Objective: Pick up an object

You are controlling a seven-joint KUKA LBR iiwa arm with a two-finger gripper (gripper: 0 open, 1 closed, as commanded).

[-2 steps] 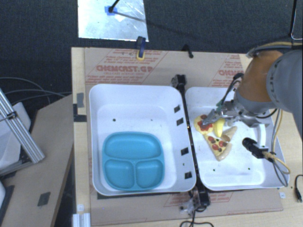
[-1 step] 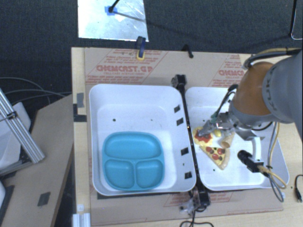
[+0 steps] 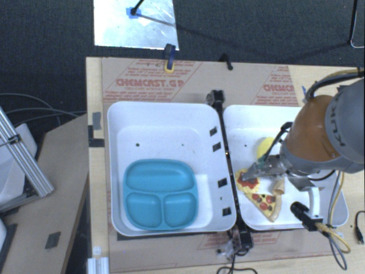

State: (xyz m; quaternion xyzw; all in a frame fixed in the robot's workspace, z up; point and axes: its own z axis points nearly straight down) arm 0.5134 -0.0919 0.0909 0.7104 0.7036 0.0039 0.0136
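Observation:
In the right bin (image 3: pixel 248 117), a toy pizza slice (image 3: pixel 264 200) lies near the front, its tip pointing to the front right. A yellow rounded object (image 3: pixel 264 147) sits behind it, partly hidden by the arm. A small tan piece (image 3: pixel 278 186) rests beside the pizza's right edge. My gripper (image 3: pixel 246 177) is low over the bin's left side, right at the pizza's wide, reddish end. The grey wrist and orange band (image 3: pixel 311 133) cover the bin's right half.
The left bin (image 3: pixel 165 119) holds a blue divided plate (image 3: pixel 161 194) at its front. A black divider with clips (image 3: pixel 223 153) runs between the bins. A dark fitting with a yellow cable (image 3: pixel 311 218) hangs over the right bin's front rim.

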